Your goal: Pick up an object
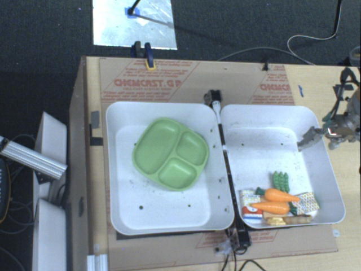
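Note:
Several small items lie bunched at the front of the right bin (pixel 265 134): an orange carrot (pixel 281 195), a second orange carrot (pixel 269 208) just in front of it, a ridged green piece (pixel 280 180) behind them, and a patterned flat packet (pixel 307 203) under them. My gripper (pixel 322 141) hangs over the right bin's far right rim, well behind and to the right of that pile. It is open, with nothing between its fingers; one grey finger (pixel 308 138) points down-left into the bin.
A green divided plate (pixel 171 153) lies in the middle of the left bin (pixel 127 208). A black divider (pixel 224 151) runs between the bins. Cables and the arm's wrist (pixel 347 103) crowd the right edge.

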`<move>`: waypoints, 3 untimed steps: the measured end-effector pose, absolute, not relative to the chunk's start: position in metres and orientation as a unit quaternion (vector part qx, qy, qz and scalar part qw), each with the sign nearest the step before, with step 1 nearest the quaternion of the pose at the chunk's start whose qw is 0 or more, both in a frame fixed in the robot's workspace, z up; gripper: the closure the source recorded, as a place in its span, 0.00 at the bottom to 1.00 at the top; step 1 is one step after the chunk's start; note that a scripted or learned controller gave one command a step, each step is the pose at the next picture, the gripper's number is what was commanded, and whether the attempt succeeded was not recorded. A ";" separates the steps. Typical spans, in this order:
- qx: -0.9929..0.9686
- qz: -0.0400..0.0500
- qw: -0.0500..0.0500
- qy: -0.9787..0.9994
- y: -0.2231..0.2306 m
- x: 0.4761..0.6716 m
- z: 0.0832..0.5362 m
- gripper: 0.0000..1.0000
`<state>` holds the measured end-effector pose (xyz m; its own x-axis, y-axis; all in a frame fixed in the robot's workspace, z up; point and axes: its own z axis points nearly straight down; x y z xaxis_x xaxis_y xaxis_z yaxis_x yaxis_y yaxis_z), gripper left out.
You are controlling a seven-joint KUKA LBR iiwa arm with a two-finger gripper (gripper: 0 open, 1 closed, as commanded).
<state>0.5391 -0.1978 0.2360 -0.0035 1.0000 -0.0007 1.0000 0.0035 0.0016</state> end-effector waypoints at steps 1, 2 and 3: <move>0.707 0.002 0.002 0.708 -0.207 0.500 0.087 0.00; 0.706 0.003 0.004 0.708 -0.154 0.490 0.088 0.00; 0.705 0.005 0.005 0.709 -0.153 0.492 0.100 1.00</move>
<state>0.4921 -0.1528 0.0997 -0.0052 1.0000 0.0005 0.9999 0.0052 0.0143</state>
